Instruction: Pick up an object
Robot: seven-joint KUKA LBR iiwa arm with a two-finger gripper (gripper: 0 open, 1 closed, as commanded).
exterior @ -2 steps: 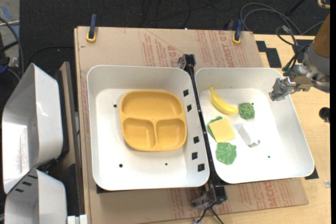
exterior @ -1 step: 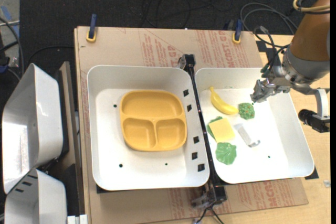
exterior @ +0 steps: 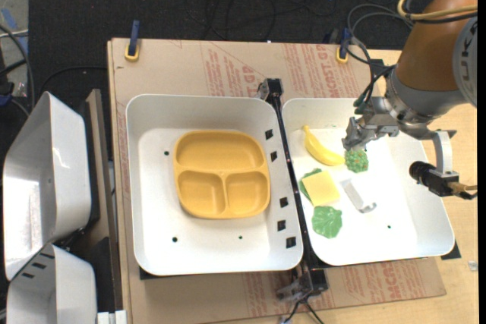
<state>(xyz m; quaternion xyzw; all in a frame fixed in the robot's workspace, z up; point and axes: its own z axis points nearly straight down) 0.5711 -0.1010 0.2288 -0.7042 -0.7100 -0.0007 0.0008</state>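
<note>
In the right bin (exterior: 414,228), a small green broccoli-like piece (exterior: 357,161) lies near the middle. My gripper (exterior: 355,140) hangs directly over its top edge, touching or nearly touching it. A yellow banana-shaped piece (exterior: 321,149) lies just left of the gripper. Below that lies a pale yellow-green block (exterior: 322,188), then a green leafy piece (exterior: 326,221). A small white-grey object (exterior: 357,196) lies right of the block.
The left bin (exterior: 152,239) holds a yellow divided plate (exterior: 222,172). A black divider with clips (exterior: 285,186) runs between the bins. The grey arm with its orange band (exterior: 437,34) reaches in from the upper right. A black fitting (exterior: 431,177) hangs over the right bin's right side.
</note>
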